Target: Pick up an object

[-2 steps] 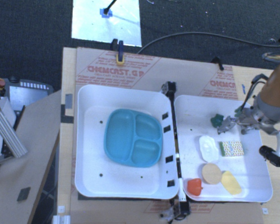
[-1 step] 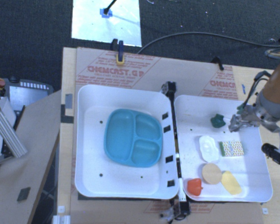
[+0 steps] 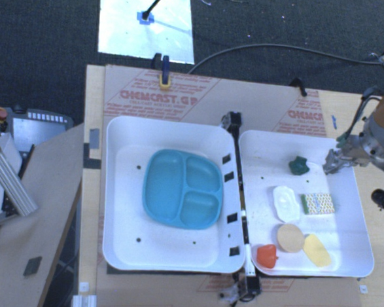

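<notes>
Six small objects (image 3: 302, 219) lie in the right bin (image 3: 361, 220); fingers' (image 3: 331, 167) state unclear.

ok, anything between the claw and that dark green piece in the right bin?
Nothing visible. The claw sits at the right bin's far right side, and the dark green piece lies just to its left with bare bin floor between them. The other items lie nearer the camera.

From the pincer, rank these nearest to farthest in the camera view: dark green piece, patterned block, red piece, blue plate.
Measured from the pincer:
1. Dark green piece, right bin, just left of it.
2. Patterned block, right bin, below it.
3. Red piece, right bin's lower left corner.
4. Blue plate, in the left bin.
</notes>
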You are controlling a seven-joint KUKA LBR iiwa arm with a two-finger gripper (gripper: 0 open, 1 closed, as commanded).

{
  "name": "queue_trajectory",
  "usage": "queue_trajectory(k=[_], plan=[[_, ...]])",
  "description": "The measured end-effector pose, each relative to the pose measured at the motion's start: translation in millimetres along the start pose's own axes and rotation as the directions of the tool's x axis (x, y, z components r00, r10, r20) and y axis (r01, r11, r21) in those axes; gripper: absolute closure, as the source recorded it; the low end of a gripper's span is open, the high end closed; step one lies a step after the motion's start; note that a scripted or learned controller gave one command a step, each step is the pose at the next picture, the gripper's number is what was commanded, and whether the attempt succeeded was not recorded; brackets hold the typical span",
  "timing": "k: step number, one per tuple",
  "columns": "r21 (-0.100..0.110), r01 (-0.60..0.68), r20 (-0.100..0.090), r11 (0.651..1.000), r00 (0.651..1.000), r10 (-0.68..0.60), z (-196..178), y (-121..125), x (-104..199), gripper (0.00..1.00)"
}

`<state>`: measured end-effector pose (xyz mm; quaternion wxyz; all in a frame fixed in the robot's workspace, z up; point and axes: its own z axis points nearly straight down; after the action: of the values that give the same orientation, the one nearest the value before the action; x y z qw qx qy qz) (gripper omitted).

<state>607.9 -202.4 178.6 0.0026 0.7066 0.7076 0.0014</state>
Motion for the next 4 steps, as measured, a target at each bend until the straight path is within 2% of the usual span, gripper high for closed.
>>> queue_trajectory(k=[1,4], plan=[[0.0,0.002,0.0,1.0,1.0,-0.002,-39,2,0,1.0],[0.004,0.009,-0.004,1.0,1.0,-0.009,-64,-15,169,1.0]])
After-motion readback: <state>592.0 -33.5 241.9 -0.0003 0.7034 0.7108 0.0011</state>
